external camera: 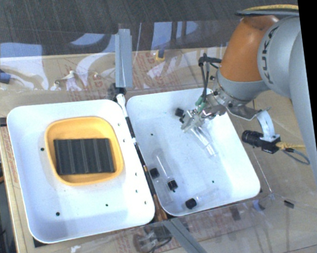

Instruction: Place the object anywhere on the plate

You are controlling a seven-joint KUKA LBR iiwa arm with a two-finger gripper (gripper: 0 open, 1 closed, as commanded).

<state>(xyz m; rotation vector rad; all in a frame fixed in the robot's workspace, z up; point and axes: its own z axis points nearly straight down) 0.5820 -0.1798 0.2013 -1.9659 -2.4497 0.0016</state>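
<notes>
A yellow plate lies in the left white bin. A dark grey ribbed block rests flat on the middle of the plate. My gripper hangs low over the upper middle of the right bin, far to the right of the plate. A small black piece lies just left of the gripper. I see nothing held in the gripper.
Small black pieces and clear tube-like items lie in the lower part of the right bin. A black divider strip runs between the bins. Cables and a black connector trail off the arm at right.
</notes>
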